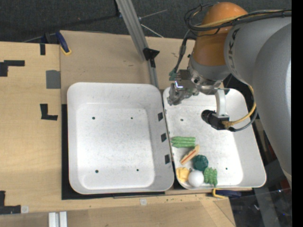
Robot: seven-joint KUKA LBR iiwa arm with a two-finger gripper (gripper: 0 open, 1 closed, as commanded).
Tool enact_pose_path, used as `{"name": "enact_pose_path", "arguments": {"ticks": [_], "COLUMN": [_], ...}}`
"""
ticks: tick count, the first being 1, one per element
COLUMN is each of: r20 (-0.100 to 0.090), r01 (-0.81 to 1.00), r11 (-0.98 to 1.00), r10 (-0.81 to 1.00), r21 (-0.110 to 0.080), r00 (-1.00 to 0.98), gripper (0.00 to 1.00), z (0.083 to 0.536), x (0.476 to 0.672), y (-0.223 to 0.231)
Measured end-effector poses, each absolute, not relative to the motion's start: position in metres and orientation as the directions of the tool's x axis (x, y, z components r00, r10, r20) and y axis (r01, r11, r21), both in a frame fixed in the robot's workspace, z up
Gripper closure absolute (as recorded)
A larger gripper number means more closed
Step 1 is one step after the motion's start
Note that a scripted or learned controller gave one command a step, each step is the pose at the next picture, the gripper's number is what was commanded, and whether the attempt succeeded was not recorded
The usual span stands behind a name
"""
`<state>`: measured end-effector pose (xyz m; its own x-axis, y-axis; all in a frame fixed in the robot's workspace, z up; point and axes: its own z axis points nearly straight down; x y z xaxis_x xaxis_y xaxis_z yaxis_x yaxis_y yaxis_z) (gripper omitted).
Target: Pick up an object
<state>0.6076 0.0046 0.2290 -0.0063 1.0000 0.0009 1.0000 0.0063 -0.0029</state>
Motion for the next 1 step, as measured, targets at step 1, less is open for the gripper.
{"name": "enact_pose_path", "arguments": {"ticks": [1], "r20": [0.002], "r01": [1.000], "r11": [0.008], "r10": [1.000], "r21": [-0.001], "r00": [-0.008], "gripper": [1.00], "z": [0.2247], "x": [0.6267], "y": [0.0639]}}
